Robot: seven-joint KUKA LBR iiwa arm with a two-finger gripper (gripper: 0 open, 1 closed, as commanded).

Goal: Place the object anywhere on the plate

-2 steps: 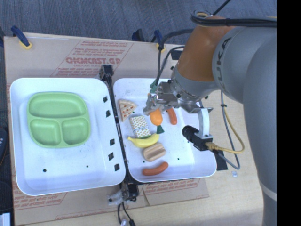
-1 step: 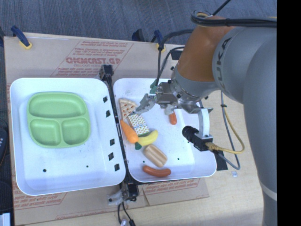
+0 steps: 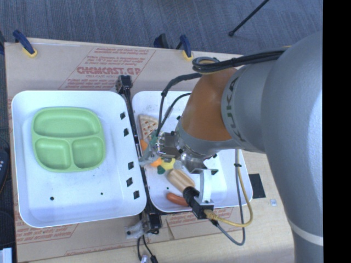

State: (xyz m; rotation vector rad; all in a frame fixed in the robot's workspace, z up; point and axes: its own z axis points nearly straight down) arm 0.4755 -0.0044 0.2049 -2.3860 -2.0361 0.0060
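Observation:
A light green plate (image 3: 68, 137) with three compartments lies in the left white bin (image 3: 33, 201). The right bin (image 3: 233, 193) holds several toy food pieces: a tan cracker-like slab (image 3: 147, 126), a small orange and yellow piece (image 3: 159, 161), a dark green bit (image 3: 161, 170), a beige bread roll (image 3: 181, 178) and an orange sausage (image 3: 176, 199). My gripper (image 3: 159, 149) reaches down over the left side of the right bin, among the small pieces near the cracker. The arm's big grey and orange wrist covers much of that bin.
A black clamp strip (image 3: 131, 141) runs between the two bins. A yellow cable (image 3: 236, 221) loops over the right bin's front corner. Cardboard sheet (image 3: 109, 64) lies under both bins, and blue clamps (image 3: 24, 43) hold its far edge.

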